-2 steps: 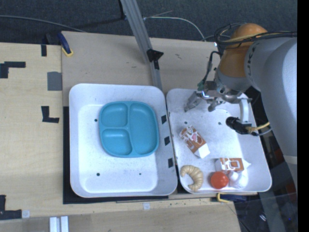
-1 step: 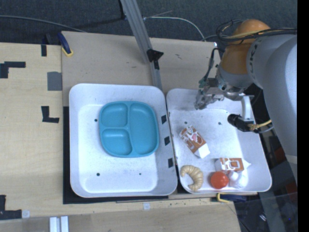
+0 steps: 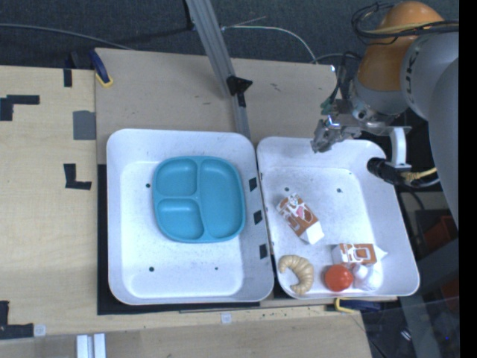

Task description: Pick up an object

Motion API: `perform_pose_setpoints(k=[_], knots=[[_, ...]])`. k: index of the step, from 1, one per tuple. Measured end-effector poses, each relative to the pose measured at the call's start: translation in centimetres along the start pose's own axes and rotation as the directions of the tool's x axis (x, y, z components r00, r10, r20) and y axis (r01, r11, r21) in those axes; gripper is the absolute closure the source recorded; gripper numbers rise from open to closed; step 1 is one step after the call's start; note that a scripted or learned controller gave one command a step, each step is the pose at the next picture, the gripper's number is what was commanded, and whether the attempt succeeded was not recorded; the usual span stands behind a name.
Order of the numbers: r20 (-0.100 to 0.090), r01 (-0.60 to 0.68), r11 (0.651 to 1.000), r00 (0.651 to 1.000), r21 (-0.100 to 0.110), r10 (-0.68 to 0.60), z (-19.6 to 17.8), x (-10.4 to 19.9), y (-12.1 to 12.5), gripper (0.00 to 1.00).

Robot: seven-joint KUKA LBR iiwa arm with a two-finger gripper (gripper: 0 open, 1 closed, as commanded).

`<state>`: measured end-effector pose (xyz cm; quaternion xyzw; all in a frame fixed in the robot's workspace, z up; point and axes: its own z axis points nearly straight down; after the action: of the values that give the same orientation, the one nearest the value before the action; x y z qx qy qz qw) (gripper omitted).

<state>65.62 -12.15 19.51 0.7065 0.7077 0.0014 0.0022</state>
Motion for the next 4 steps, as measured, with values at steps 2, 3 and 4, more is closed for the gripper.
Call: perform_pose_setpoints(k=[2,3,4], knots=[[0.0,0.0,1.0,1.0,0.0,0.0,-10.1,-0.6,0.7,1.0],[-0.003,0.004,1.0,1.0,0.008,-0.004,-7.9,5.1,-0.4,1.0],[-0.002,0.004,1.0,1.0,0.008,-0.004,-6.4,9.7,-0.8,1.0]])
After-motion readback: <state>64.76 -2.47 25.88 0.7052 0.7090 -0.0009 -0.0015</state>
